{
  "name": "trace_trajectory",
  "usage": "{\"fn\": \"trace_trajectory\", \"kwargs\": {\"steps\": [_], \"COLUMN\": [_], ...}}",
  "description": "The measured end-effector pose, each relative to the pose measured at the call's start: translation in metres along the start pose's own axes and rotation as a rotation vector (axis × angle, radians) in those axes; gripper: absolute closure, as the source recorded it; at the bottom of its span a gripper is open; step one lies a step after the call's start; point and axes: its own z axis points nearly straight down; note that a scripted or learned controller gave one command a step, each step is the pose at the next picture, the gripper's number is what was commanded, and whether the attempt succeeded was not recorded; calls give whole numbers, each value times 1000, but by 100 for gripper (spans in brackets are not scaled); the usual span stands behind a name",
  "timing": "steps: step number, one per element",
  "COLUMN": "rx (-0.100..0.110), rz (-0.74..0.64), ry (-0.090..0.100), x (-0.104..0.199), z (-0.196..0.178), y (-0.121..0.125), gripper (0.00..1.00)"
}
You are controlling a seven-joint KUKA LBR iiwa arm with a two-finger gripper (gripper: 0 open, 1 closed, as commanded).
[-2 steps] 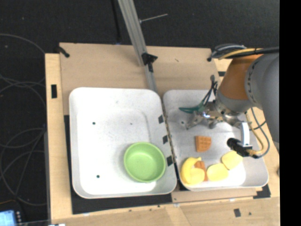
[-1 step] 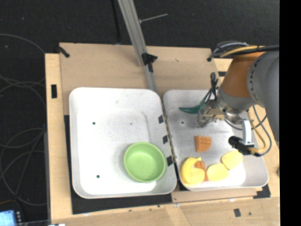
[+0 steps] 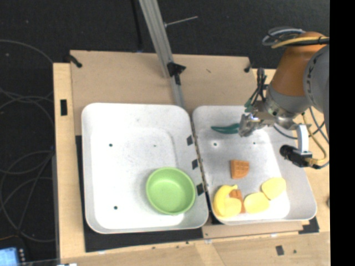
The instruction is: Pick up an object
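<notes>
In the right bin (image 3: 288, 204), upper right of frame, the tool (image 3: 246, 127) grips one end of a teal curved object (image 3: 224, 129) extending leftward.

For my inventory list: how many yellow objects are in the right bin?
3, clustered at the near edge of the right bin: one on the left, one in the middle, one on the right. Others may be hidden.

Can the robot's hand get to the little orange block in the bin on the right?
Probably yes. The small orange block lies by itself on the floor of the right white bin, with nothing on top of it. The hand is over the same bin, by the teal green piece, and the yellow pieces lie nearer the front.
</notes>
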Motion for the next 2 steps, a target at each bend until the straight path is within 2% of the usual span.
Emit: {"fn": "trace_trajectory", "kwargs": {"steps": [1,2], "rx": [0,3], "rz": [-1,-3], "ry": [0,1], "x": [-2,-3], "z": [-51,-75], "y": [12,13], "gripper": [100,100]}}
